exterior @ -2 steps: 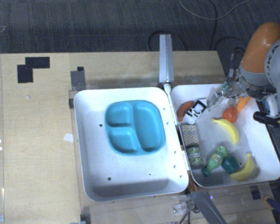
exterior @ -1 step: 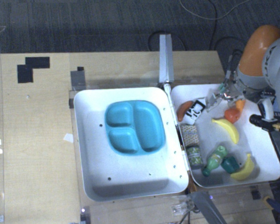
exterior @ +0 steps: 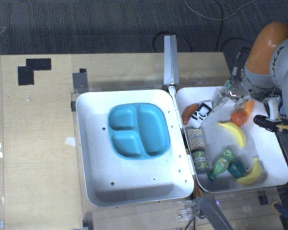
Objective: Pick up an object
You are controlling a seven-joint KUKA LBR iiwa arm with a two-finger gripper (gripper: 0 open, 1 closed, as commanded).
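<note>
Camera view: claw (exterior: 229, 94) hangs low over the right white bin (exterior: 281, 173), poised to pick; whether closed or apart, cannot tell; small orange-red fruit-like object (exterior: 239, 117) just below and beside it, likeliest target; yellow plastic banana (exterior: 235, 132) further below; blue divided tray (exterior: 137, 130) well off in the other bin.

Blue tray (exterior: 137, 130) in white bin (exterior: 97, 189); two yellow bananas (exterior: 234, 131), green bottle (exterior: 220, 163), orange fruit (exterior: 239, 117), tan bench (exterior: 34, 159)
</note>
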